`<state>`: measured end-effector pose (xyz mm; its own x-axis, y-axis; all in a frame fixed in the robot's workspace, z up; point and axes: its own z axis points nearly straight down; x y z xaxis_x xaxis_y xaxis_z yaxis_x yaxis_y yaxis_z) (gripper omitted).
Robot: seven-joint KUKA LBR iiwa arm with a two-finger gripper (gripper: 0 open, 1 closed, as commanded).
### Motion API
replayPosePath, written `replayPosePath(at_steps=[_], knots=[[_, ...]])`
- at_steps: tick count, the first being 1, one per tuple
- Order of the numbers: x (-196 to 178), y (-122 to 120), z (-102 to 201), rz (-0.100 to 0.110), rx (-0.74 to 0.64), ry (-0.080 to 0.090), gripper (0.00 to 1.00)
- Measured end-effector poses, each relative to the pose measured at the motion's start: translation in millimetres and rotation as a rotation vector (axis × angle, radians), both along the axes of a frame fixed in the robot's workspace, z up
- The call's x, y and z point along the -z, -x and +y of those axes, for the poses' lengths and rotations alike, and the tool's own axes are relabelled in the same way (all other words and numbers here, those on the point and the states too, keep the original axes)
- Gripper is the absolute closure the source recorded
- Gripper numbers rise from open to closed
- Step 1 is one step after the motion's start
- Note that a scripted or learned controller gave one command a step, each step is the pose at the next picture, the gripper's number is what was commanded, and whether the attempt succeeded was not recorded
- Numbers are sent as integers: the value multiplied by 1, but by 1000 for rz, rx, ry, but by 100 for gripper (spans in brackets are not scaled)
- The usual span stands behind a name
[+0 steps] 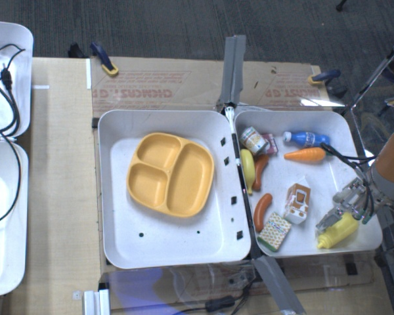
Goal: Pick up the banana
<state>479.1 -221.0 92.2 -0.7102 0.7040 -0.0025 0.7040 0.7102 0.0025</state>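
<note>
The banana [248, 168] is small and yellow. It lies lengthwise against the left wall of the right bin [354, 143], between a tin can [253, 138] and a brown sausage [260, 171]. My gripper [343, 210] is at the right side of the same bin, low over a yellow squeeze bottle [339, 233] near the front right corner. It is far from the banana, and nothing of the banana is at it.
The right bin also holds a blue bottle [306, 138], a carrot [305, 155], a red sausage [262, 210], a small carton [297, 202] and a green-white packet [274, 231]. A yellow divided plate [171, 174] lies in the left bin [118, 241].
</note>
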Motion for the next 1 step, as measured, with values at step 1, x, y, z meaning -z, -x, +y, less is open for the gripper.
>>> replayPosePath(at_steps=[1], knots=[[-9, -1, 0, -2, 1, 0, 100]])
